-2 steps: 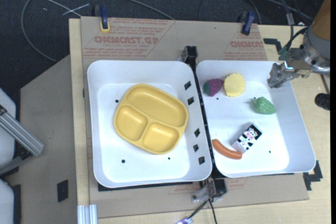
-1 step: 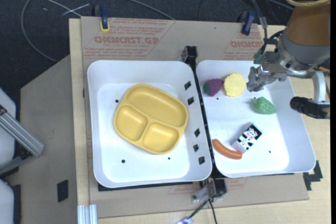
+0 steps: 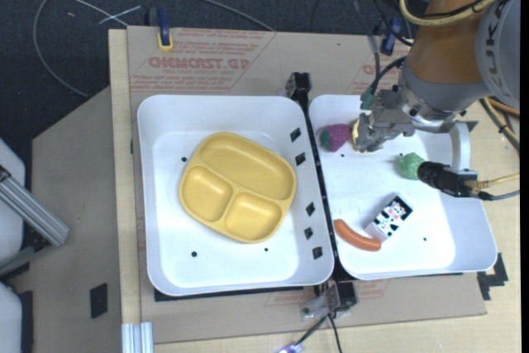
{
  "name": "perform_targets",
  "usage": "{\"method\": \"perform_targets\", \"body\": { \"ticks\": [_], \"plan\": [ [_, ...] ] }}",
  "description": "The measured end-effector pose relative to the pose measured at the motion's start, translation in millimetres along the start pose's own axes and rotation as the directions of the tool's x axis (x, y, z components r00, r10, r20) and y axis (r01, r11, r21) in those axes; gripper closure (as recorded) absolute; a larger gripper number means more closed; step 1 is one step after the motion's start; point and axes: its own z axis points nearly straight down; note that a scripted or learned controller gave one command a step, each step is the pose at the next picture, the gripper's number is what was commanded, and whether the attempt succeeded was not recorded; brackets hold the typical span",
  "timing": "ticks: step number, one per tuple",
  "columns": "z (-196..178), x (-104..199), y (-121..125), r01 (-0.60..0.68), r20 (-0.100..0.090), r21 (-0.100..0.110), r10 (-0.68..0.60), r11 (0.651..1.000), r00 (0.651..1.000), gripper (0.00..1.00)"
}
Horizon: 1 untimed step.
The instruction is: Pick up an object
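My gripper (image 3: 369, 136) hangs low over the far left part of the right bin (image 3: 463, 260), just right of a purple and green toy (image 3: 335, 137). A small yellowish thing shows at the gripper's left edge, against the purple toy. A green toy (image 3: 410, 165) lies to the gripper's right. An orange sausage (image 3: 357, 236) and a black-and-white block (image 3: 390, 217) lie nearer the front of that bin.
The left bin (image 3: 157, 178) holds a yellow divided plate (image 3: 237, 187). A black divider with clips (image 3: 307, 169) runs between the bins. Cardboard lines the bench; a blue and yellow clamp (image 3: 164, 26) sits at its far edge.
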Motion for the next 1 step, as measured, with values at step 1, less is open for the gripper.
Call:
{"method": "perform_targets", "body": {
  "ticks": [1],
  "plan": [
    [0.3,64.5,-3.5,0.003,-0.001,-0.001,-0.003,1.000,1.000,1.00]
  ]
}}
